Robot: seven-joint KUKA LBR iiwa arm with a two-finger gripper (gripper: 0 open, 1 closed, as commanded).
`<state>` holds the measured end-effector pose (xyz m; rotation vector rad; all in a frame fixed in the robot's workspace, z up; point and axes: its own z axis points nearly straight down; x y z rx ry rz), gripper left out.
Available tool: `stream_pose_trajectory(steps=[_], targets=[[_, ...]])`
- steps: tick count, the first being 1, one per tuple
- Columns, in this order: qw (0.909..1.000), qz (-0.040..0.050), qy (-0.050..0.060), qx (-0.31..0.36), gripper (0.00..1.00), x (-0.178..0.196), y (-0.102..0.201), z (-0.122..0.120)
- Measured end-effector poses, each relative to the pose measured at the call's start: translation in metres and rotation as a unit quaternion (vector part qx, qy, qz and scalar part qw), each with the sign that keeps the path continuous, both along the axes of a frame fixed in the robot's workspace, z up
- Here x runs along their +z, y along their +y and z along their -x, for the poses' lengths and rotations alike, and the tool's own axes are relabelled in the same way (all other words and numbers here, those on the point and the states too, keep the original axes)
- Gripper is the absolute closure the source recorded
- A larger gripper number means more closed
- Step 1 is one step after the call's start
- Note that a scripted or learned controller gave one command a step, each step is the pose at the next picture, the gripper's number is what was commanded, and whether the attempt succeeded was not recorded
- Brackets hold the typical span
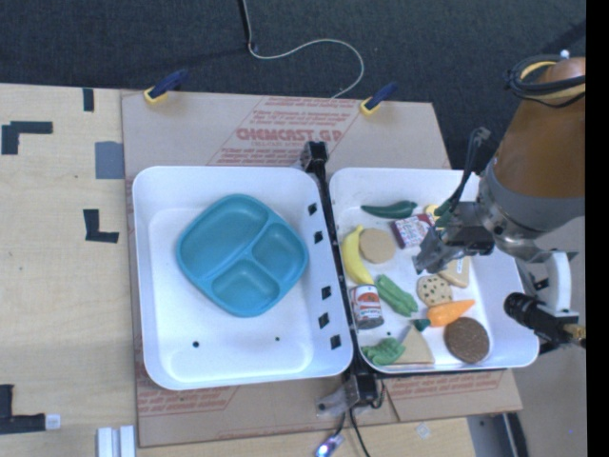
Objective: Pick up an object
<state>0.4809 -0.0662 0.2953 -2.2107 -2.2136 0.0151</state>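
Gripper (440, 250) sits low in the right bin (495, 184), above the cookie (433, 288); can't tell its state from this angle, and nothing visibly held. Task looks not done: no object lifted, pick still ahead.

Near to far, relative to the cookie:
- brown disc (466, 339) and sandwich wedge (415, 348) nearest the camera, carrot (447, 312) just ahead of them
- can (366, 306) to its left, green pod (395, 294) between them
- banana (355, 256) and tan round (377, 246) further back left
- wrapper (411, 229), then green pepper (388, 209) farthest

Blue plate (243, 254) sits alone in the left bin.

Arm (538, 174) comes in from the right, wrist bent down over the bin's middle, orange band above. Likely target is the cookie or whatever lies just beside it.
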Motion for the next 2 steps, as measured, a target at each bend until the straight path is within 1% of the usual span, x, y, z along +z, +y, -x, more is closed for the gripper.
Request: stream_pose_trajectory(steps=[1,2], targets=[[0.9999,0.0002,-0.009,0.005,1.0,0.038,0.077,-0.035],[1.0,0.0013,-0.003,0.001,1.0,-0.045,0.113,-0.022]])
